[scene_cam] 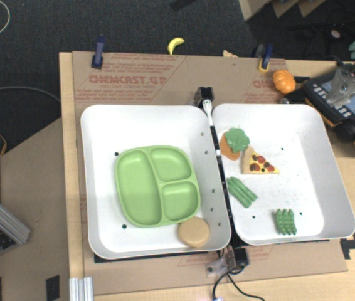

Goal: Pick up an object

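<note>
Two shallow white bins are being shown side by side on a cardboard sheet point(133, 80). The left bin point(99, 137) is being occupied by a green divided plate point(157, 185), taken here as the landmark. A tan round disc point(194, 232) is being seen just beside the plate's near right corner, touching or almost touching its rim.

The right bin point(306, 137) is lying to the plate's right. Pickable things are being kept in it:
- a leafy green piece on an orange-brown base point(233, 143), right of the plate's far corner
- a pizza slice point(258, 163), just right of that piece
- a green bean bundle point(241, 191), right of the plate's near half, closest to it
- a small ridged green item point(285, 222), farthest from the plate, toward the near right

Beyond the plate, a yellow banana point(175, 44) and two blue clamps point(98, 53) are being seen at the sheet's far edge. An orange fruit point(283, 80) is lying far right of the plate.

The end effector's state cannot be told.
</note>
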Controlling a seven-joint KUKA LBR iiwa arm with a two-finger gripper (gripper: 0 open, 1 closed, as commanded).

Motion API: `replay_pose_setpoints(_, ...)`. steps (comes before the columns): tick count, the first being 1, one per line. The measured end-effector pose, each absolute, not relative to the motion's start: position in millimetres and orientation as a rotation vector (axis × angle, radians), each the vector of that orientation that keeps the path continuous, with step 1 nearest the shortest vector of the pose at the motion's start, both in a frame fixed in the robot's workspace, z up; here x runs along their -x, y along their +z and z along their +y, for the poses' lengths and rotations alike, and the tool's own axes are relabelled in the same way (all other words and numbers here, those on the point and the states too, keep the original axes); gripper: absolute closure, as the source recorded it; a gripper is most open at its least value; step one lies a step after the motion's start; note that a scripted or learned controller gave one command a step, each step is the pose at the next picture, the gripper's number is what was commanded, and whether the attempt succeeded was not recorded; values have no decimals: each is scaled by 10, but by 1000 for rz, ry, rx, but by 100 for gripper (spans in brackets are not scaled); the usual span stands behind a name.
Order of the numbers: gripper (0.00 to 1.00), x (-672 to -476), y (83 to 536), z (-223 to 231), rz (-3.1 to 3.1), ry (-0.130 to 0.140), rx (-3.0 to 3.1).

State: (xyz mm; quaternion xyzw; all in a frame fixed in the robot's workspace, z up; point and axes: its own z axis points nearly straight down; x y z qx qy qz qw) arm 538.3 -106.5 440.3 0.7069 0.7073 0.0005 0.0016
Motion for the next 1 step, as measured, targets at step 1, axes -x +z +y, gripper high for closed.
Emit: replay_pose_setpoints(1, 100, -4930, 3662, 71, 2236, -7, -2218)
